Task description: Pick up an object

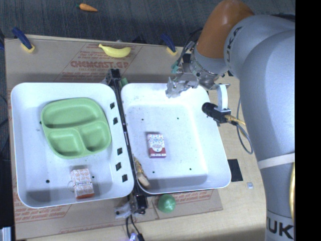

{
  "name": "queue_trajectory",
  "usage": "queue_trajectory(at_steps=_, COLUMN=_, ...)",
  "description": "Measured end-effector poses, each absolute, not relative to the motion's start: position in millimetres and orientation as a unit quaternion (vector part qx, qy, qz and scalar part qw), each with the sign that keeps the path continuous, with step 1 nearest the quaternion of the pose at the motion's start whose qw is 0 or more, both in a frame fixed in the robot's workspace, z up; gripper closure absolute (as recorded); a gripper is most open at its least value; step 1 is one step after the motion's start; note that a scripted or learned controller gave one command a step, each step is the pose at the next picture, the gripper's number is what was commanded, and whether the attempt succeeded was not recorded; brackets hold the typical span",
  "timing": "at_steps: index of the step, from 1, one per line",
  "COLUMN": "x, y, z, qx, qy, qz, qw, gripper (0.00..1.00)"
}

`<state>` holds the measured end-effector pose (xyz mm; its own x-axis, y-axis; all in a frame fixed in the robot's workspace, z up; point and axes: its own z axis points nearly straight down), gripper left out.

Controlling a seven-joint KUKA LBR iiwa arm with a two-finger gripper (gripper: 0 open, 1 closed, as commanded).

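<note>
A small red and white box [156, 145] lies flat near the middle of the right bin [213, 149]. My gripper [174, 89] hangs over the far edge of that bin, well behind the box and apart from it. In the left bin [25, 134] rests a green divided tray [75, 126], with a small clear packet with a red base [82, 183] in front of it.
A yellow banana [115, 49] lies on the cardboard behind the bins. A green ball [166, 203] sits in front of the right bin. A tan object [141, 176] rests against the right bin's left wall. An orange carrot [88, 7] lies on the floor beyond.
</note>
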<state>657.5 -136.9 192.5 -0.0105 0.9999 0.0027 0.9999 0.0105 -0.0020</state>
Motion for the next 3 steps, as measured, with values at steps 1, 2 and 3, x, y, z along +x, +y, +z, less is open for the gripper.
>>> queue_trajectory(at_steps=1, x=657.5, y=-136.8, z=192.3, qx=-0.703, qy=-0.711, qz=-0.0001, qw=0.002, gripper=0.00)
queue_trajectory(at_steps=2, x=657.9, y=-136.6, z=202.9, qx=-0.702, qy=-0.712, qz=-0.0004, qw=0.002, gripper=1.00)
queue_trajectory(at_steps=3, x=657.9, y=-136.6, z=202.8, qx=-0.702, qy=-0.712, qz=-0.0002, qw=0.002, gripper=0.00)
